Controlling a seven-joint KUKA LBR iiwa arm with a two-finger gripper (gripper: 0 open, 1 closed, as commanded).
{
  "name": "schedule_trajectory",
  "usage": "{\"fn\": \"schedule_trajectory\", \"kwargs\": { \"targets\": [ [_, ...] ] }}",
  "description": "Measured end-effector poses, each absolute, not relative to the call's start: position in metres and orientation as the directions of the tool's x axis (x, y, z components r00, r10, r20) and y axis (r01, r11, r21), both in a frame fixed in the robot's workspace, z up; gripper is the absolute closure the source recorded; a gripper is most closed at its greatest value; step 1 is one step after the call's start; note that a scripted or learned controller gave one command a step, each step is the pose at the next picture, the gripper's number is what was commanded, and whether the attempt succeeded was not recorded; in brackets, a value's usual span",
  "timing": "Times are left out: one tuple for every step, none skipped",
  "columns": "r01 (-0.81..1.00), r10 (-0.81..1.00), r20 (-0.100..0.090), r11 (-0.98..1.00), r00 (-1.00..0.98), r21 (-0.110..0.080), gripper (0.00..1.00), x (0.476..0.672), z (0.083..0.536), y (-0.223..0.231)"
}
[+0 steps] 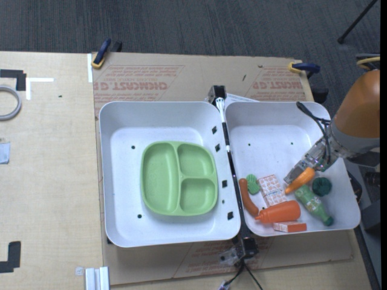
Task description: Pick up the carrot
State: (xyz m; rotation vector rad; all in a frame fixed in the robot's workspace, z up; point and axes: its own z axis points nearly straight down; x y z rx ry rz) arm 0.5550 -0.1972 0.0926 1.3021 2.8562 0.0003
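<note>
Camera view. The carrot [300, 179] is being read as the small orange tapered piece in the right bin [266, 110], lying at a slant toward the bin's right side, directly under the gripper [304, 173]. The gripper's tip is being seen touching or overlapping the carrot's upper end. Whether it is apart, together or clamped on the carrot cannot be told; the tool is small and blurred here.

Handling, as judged: a toy piece is being assumed, so light, stiff and smooth-skinned, likely to slip or roll under a glancing pinch. Hold is best being taken across the thicker middle, square to its long axis, not at the narrow tip.

Crowding is being noted. A dark green round item [321, 186] is sitting just beside the carrot on the right, a green bottle [314, 206] just below it, and a printed packet [271, 190] near on the left. A larger orange-red item [281, 212] is lying lower in the bin; it could be mistaken for the target, and its identity is not being resolved.

Hidden or unclear: the carrot's upper end is being covered by the gripper, and the arm [360, 116] is being cut off at the right. The left bin [121, 162] is bearing a green divided plate [179, 179], well apart.
</note>
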Motion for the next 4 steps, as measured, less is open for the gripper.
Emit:
{"fn": "schedule_trajectory", "kwargs": {
  "targets": [
    [0.757,0.757,-0.005,0.654,-0.654,0.003,1.00,0.556,0.102,-0.197],
    [0.757,0.757,-0.004,0.654,-0.654,0.003,0.00,0.556,0.102,-0.197],
    [0.589,0.589,-0.002,0.808,-0.808,0.001,0.00,0.531,0.093,-0.190],
    [0.477,0.477,-0.002,0.879,-0.879,0.001,0.00,0.607,0.174,-0.219]
  ]
}}
